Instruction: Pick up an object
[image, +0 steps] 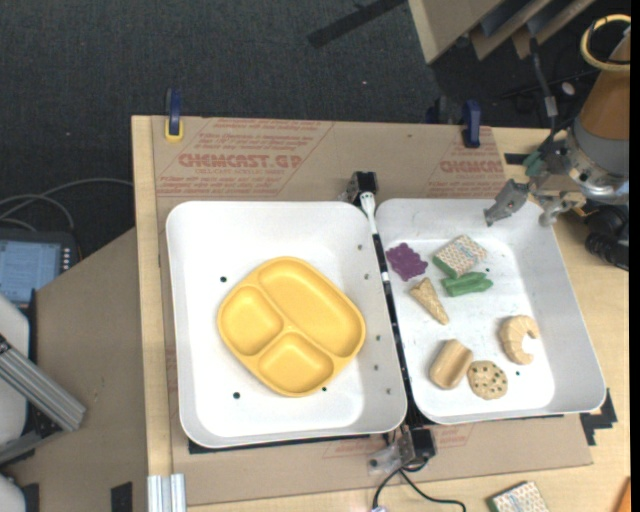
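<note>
Gripper (527, 200) hangs over the far right corner of the right bin (575, 300), its two fingers spread apart with nothing between them, one tip near the bin's back rim and the other just to its right. All the pickable items lie in that same bin, down and to the left of the gripper in the camera view. Nearest, by my reading, is the patterned block (459, 255), sitting just left of and below the open fingers, with the green piece (466, 285) touching its lower edge; the green piece's long axis runs roughly left to right, tilted slightly up at its right end. The purple piece (405, 260) lies further left near the bin's inner wall. The cone (430, 300) points its narrow tip down and to the right, long axis on that diagonal. Well apart, toward the near rim, sit the tan cylinder (450, 363), leaning on an up-right diagonal, the cookie (487, 379) just beside it, and the bitten pastry (518, 338). The left bin (200, 380) holds a yellow divided tray (290, 325). A short move down-left toward the block looks likeliest
</note>
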